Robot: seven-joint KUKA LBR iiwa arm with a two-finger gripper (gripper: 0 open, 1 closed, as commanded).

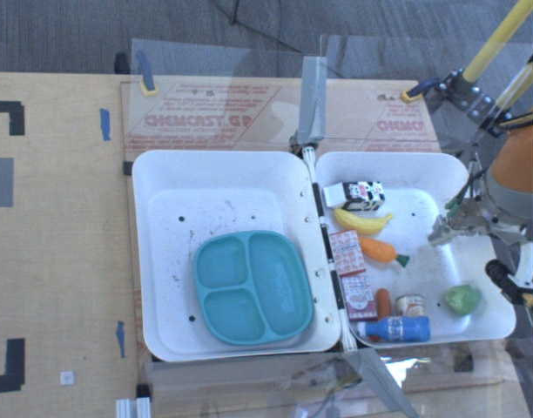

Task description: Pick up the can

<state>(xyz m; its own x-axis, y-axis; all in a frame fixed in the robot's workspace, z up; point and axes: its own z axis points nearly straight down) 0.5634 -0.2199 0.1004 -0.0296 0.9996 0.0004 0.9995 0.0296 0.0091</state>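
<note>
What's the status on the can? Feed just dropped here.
Gripper over right bin, nothing held. Can near front wall, untouched. Blue bottle and sausage crowd it.

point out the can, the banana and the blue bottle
can (pixel 411 305), camera view, on its top face
banana (pixel 363 222), camera view, mid-length of its yellow body
blue bottle (pixel 400 328), camera view, middle of its side

Left bin (pixel 162 181) holds a teal divided plate (pixel 252 286); right bin: banana (pixel 362 222), carrot (pixel 377 250), blue bottle (pixel 397 328), perhaps a lime (pixel 462 299).
</note>
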